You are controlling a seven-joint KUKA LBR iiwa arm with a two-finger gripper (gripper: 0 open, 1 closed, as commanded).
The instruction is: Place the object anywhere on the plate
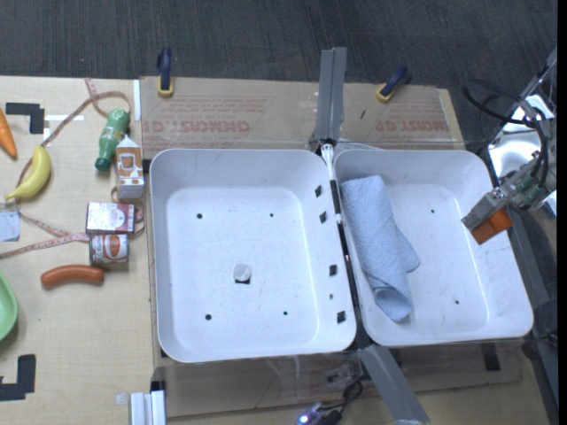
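Small pale round object point(243, 274) sits mid-floor of left bin point(177, 237), far left of the arm point(496, 212) at right bin's point(461, 308) right rim, blue towel point(379, 242) between. Grip state: can't tell. No plate seen.

The tool point(490, 220) sits at the right rim of the right bin point(443, 326), and it is too small and blurred to tell how its fingers stand. The arm behind it is cut off by the right edge. In the bin far to the tool's left lies a tiny pale thing point(243, 274), too small to tell what it is. Farther left again, on the bench point(71, 343), a green dish point(5, 306) and an orange carrot point(7, 136) are cut off by the left edge. The labels on the little boxes point(111, 218) are too small to read.
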